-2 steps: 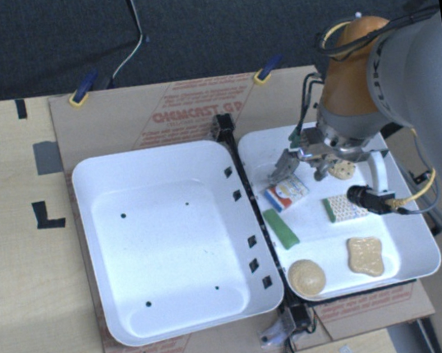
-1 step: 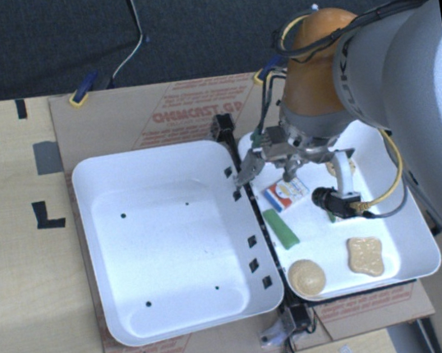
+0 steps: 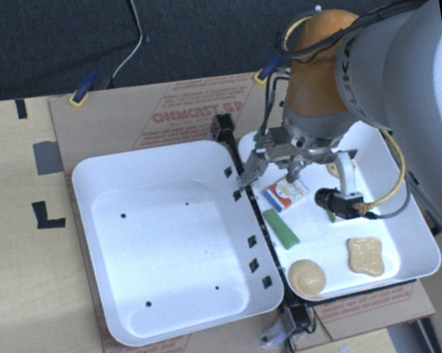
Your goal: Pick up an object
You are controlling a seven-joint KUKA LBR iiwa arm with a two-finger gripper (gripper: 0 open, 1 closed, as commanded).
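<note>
Two white bins [image 3: 89, 184]: one green block [image 3: 280, 229], two tan pieces [image 3: 365, 257]

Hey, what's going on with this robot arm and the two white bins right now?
The grey arm reaches in from the right, its gripper hanging low over the right bin, near the divider between the bins. Just below it lies a small red, white and blue packet, with a green bar beside that. A round tan piece and a tan lumpy piece lie nearer the front. Nothing is visibly held, so no pick has happened yet.
</note>
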